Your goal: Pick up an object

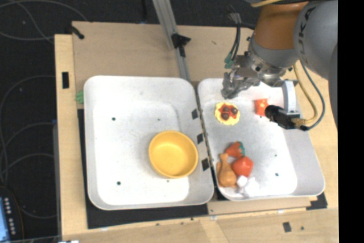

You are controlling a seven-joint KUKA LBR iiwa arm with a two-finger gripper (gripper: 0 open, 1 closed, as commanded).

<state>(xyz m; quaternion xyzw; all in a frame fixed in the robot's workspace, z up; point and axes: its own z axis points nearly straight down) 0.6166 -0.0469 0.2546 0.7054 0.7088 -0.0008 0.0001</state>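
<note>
On the bench (125, 48) there are two shallow white bins sitting side by side, the left bin (114, 105) and the right bin (296, 162), pretty much touching along their inner edges. The left one has a yellow bowl (173, 153) in it, upright, toward the near right part of that bin, close to the divide.

The right bin is where all the small stuff is. Toward its far left there's a little round yellow tart-looking thing with dark red bits on top (227, 113). Just right of that is a small orange-red block (260, 106). Down at the near left corner there's a cluster jammed together: an orange and green piece (234, 149), a red tomato-like ball (243, 165), a tan drumstick-shaped piece (226, 172), and something small and white (245, 183) at the very near edge. They're all touching or nearly so; it's hard to say exactly what each one is.

The arm (284, 14) comes in from the right, big orange band up top, and the gripper (232, 90) hangs over the far left corner of the right bin, just beyond the yellow tart. Honestly can't tell whether the gripper is spread or closed from this angle, it's a dark tangle of metal. Nothing visible in its grasp.

A slanted metal bar (162, 8) runs from the far side down toward where the bins meet.
</note>
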